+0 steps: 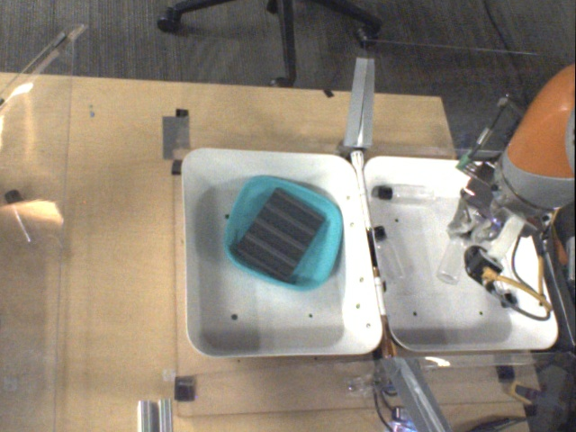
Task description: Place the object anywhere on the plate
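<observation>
A teal plate [329, 238] lies in the left white bin [207, 313], slightly tilted toward the bin's right side. A dark grey ribbed block [282, 233] rests on the plate, covering most of its middle. My gripper [468, 238] hangs over the right white bin [432, 322], near that bin's right half and well away from the plate and the block. The orange band of the arm [547, 133] shows above it. Nothing is seen held at the gripper.
A clear tube with a black cap [402, 191] lies at the back of the right bin. Another small black-tipped clear piece [384, 241] sits by that bin's left wall. Cables [513, 291] trail under the wrist. A metal post [360, 106] stands behind the bins.
</observation>
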Robot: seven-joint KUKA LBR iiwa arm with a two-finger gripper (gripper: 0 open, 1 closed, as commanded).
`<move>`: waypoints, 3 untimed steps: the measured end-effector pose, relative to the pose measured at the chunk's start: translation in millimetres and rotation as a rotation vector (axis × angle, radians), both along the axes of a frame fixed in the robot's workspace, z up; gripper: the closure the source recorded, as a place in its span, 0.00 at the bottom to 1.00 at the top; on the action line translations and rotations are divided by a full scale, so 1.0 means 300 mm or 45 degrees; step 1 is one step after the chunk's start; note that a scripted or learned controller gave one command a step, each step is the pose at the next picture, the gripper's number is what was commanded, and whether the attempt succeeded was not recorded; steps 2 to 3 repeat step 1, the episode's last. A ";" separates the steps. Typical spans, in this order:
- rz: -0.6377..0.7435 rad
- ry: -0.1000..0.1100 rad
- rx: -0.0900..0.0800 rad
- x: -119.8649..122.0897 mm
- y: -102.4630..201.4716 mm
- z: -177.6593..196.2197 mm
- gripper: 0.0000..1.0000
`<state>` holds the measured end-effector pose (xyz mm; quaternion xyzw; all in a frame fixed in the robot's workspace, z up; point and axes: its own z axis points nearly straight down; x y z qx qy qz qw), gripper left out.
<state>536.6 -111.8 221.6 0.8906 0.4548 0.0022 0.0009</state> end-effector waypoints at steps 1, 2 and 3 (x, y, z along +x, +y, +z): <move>0.000 0.000 0.000 0.000 0.000 0.000 0.00; 0.000 0.000 0.000 0.000 0.000 0.000 0.00; 0.000 0.000 0.000 0.000 0.000 0.000 0.00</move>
